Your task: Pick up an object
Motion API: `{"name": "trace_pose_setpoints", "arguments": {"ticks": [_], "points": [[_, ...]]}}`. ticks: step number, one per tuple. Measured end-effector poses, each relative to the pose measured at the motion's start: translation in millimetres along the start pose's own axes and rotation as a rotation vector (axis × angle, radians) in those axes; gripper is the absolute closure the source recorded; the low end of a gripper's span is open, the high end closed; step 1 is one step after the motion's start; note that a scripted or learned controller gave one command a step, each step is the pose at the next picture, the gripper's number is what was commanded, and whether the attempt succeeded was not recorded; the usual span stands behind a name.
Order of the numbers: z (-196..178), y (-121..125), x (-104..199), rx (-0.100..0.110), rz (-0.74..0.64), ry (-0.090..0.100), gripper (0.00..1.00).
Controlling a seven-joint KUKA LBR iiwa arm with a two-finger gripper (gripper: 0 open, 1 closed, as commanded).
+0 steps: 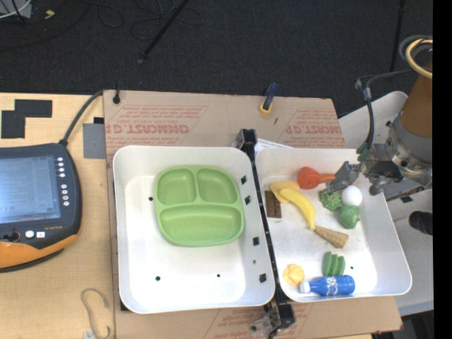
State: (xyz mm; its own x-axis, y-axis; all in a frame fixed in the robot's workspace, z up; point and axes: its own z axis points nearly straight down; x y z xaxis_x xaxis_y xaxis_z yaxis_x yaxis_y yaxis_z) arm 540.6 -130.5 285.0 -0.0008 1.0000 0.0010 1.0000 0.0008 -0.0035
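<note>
The right bin (pixel 392 249) holds several toy foods. A white egg (pixel 351 196) rests between a green broccoli (pixel 329 200) and a green pepper (pixel 347 218). An orange carrot (pixel 309 177) and a yellow banana (pixel 299 203) lie to their left. Nearer the front are a cone (pixel 332 236), green beans (pixel 333 263), a small yellow piece (pixel 293 274) and a blue bottle (pixel 330 285). My gripper (pixel 361 182) reaches in from the right and hangs just above the egg, open, its fingers (pixel 345 174) spread with nothing between them.
The left bin (pixel 134 260) holds a green divided plate (pixel 199 205). A brown bar (pixel 275 204) lies by the divider between the bins. A tablet controller (pixel 35 196) sits at the left on the bench. A blue and yellow clamp (pixel 268 99) stands at the back.
</note>
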Motion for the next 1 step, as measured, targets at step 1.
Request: {"name": "trace_pose_setpoints", "arguments": {"ticks": [1], "points": [[48.6, 1.4, 1.5, 0.005, -0.001, 0.001, 0.00]]}}
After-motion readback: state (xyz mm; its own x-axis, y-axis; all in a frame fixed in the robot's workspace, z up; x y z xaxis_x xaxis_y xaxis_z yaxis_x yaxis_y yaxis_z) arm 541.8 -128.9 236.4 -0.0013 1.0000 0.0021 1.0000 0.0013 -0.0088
